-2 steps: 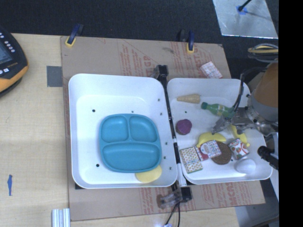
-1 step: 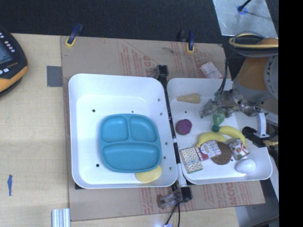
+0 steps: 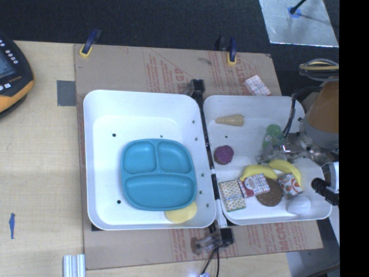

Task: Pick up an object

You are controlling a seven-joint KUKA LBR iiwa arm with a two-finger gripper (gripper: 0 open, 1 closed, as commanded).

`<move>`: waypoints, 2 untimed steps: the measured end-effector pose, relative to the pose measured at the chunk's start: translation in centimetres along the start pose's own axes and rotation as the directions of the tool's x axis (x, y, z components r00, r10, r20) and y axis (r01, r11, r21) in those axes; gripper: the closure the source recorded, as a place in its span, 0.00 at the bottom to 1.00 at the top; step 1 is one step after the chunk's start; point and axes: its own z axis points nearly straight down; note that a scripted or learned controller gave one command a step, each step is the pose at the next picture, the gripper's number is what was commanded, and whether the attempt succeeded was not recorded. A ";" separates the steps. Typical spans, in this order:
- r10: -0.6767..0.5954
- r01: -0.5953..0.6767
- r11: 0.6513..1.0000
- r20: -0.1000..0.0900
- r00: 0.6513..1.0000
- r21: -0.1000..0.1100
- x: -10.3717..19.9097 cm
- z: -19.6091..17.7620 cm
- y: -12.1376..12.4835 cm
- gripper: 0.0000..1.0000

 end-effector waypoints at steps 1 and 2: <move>-0.005 0.005 1.000 0.001 1.000 -0.012 -0.5 -0.2 7.9 0.00; -0.001 0.001 1.000 -0.002 1.000 0.001 -0.8 0.0 1.1 0.00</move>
